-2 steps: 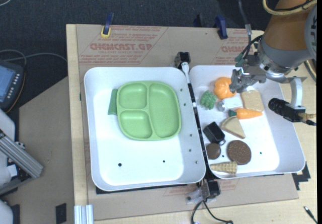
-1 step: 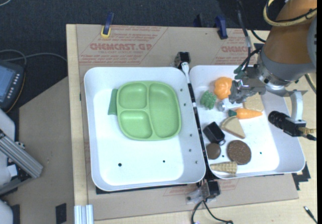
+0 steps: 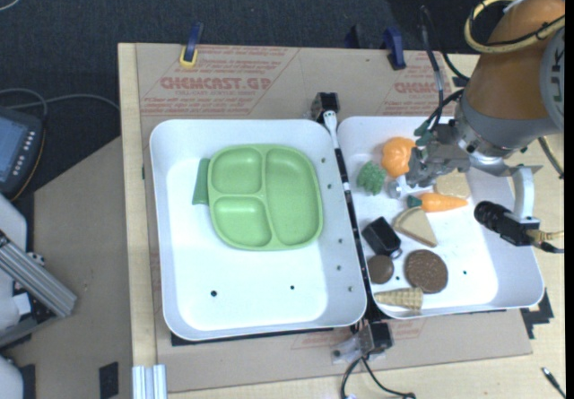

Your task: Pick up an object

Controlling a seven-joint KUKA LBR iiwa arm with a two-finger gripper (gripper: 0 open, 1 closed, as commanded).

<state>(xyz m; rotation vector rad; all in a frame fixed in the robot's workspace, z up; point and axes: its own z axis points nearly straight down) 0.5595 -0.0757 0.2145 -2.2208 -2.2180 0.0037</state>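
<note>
Overhead, at the bench: KUKA arm [image 3: 509, 74] reaches in from the right, its gripper [image 3: 420, 175] down over the back half of the right bin [image 3: 491, 273]. Whether the gripper is open or closed can't be told from this angle, and nothing is seen held in it.

Pickable items crowd the right bin. An orange fruit [image 3: 396, 155] sits just beside the gripper on the camera's left. A toy carrot [image 3: 439, 203] lies just in front of the gripper, and a green broccoli-like piece [image 3: 371, 177] rests near the bin's left wall. Toward the front:
- a black block [image 3: 381, 234], with a tan wedge [image 3: 416, 227] beside it
- a large brown disc [image 3: 426, 270], w/ a smaller brown disc [image 3: 381, 269] next to it
- a waffle cone [image 3: 399, 299] lying flat at the front rim.

Left bin [image 3: 260, 291] holds a green divided tray [image 3: 265, 195], lying flat in its back half, well apart from the gripper.
</note>
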